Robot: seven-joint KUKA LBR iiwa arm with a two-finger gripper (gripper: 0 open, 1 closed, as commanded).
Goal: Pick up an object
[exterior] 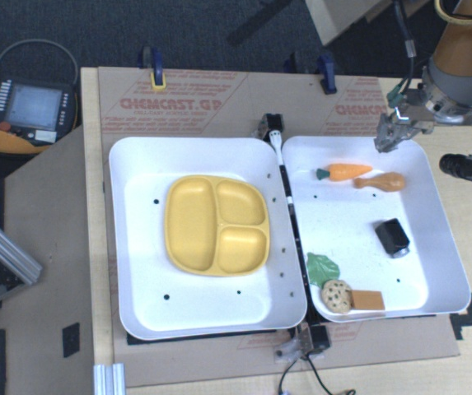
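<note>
Nearest the camera, along the front edge of the right bin (433,220), sit one round cookie (335,296) and one orange block (366,300), touching each other, with one green leaf (322,266) just behind the cookie against the bin's left wall. One black block (393,237) lies alone in the middle of that bin, with bare white floor all round it. Toward the back lie one carrot (344,172) and one tan drumstick (380,182), end to end and nearly touching. That makes six small things in the right bin, none of them lifted.

One gripper (390,136) hangs over the bin's far right corner, just behind the drumstick, with nothing seen between its fingers; whether they are spread or closed I cannot tell. Grey arm (458,81) with its orange band reaches in from the right.

One yellow divided plate (217,224), three compartments, sits centred in the left bin (137,245), with a wide white margin on every side. Both bins rest on one brown board (219,97).
</note>
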